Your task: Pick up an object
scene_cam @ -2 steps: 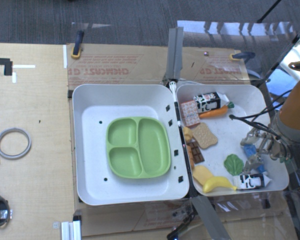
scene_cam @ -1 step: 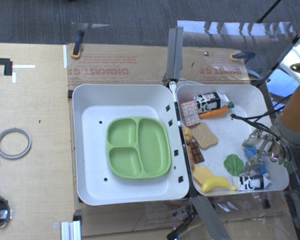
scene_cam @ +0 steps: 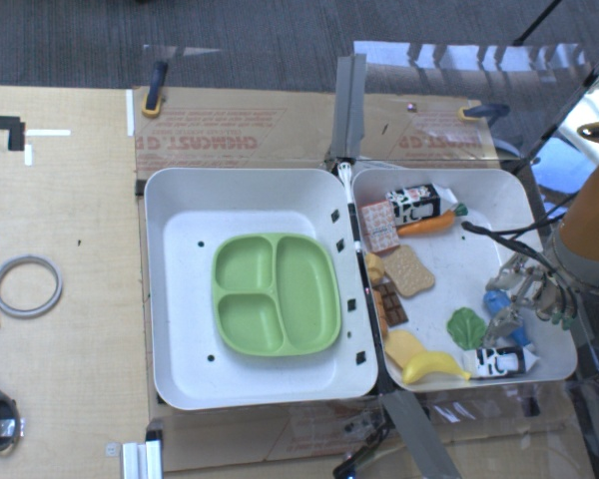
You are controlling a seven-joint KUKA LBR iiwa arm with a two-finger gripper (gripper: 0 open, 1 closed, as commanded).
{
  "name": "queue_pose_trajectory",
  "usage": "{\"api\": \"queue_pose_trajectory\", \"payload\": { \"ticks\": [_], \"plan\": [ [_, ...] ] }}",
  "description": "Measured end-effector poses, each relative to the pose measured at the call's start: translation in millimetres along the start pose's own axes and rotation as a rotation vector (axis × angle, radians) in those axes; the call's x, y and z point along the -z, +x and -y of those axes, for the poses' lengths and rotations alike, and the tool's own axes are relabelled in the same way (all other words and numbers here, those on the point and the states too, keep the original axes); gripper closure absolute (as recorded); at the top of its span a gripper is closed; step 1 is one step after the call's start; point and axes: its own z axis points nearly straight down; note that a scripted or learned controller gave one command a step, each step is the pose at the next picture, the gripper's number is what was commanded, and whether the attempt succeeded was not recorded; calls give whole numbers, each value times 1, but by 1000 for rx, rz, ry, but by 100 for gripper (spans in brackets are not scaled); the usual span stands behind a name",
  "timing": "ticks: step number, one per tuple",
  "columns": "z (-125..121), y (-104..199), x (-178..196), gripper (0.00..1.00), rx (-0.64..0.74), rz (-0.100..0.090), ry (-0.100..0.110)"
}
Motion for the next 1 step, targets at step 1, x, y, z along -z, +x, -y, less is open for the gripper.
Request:
{"api": "queue_pose_trajectory", "payload": {
  "ticks": [1],
  "plan": [
    [-2, -5, 1, 0, -76, 1, 0]
  ]
}}
